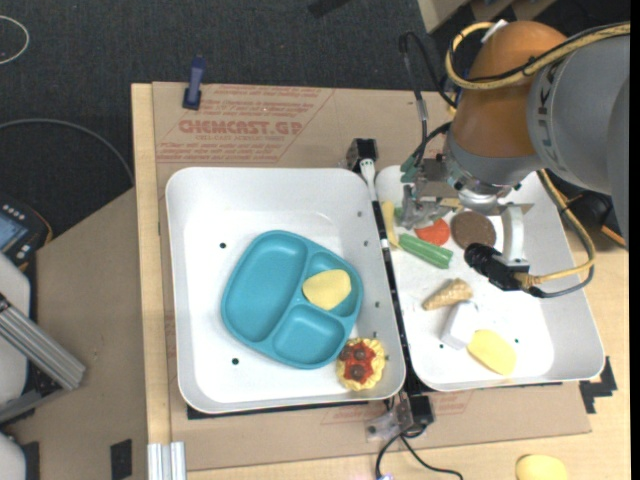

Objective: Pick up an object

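Overhead, the grey arm's pincer [432, 200] is hovering at the right white bin's [560, 353] far-left corner, its state impossible to tell, just above a red round piece [434, 232] and green stick [422, 251].

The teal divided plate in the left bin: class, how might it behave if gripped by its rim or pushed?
The teal divided plate looks like rigid moulded plastic, so probably stiff and light. Lying flat, it should slide rather than roll. Lifted by one edge, it may tilt and spill the yellow piece in its compartment.

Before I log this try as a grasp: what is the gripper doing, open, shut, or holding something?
Gripper: low in the right bin, over the green piece; its state cannot be told.
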`<state>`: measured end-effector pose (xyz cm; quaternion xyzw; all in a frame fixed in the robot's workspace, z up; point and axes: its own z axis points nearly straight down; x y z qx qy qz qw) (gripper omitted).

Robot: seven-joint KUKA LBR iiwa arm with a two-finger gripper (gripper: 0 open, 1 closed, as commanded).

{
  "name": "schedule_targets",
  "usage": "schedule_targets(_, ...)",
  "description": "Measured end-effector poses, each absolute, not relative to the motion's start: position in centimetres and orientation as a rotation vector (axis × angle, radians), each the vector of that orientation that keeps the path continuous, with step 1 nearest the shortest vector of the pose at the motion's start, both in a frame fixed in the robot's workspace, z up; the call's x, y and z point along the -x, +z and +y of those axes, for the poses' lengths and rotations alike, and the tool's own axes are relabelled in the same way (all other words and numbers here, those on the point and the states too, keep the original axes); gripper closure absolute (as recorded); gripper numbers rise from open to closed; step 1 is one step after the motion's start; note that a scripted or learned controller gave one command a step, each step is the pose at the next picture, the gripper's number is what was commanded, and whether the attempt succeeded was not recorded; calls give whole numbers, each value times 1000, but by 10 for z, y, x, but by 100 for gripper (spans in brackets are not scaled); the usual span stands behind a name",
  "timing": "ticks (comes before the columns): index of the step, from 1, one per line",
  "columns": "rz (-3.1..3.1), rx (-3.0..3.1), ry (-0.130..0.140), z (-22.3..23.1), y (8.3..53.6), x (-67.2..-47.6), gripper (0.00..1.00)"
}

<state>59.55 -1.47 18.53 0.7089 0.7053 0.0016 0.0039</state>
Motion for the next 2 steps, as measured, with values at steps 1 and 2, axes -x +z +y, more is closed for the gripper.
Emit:
schedule_targets(1,2218,-2221,7,-20,321,-479,100)
schedule_targets(2,2231,-2211,6,61,331,-479,100)
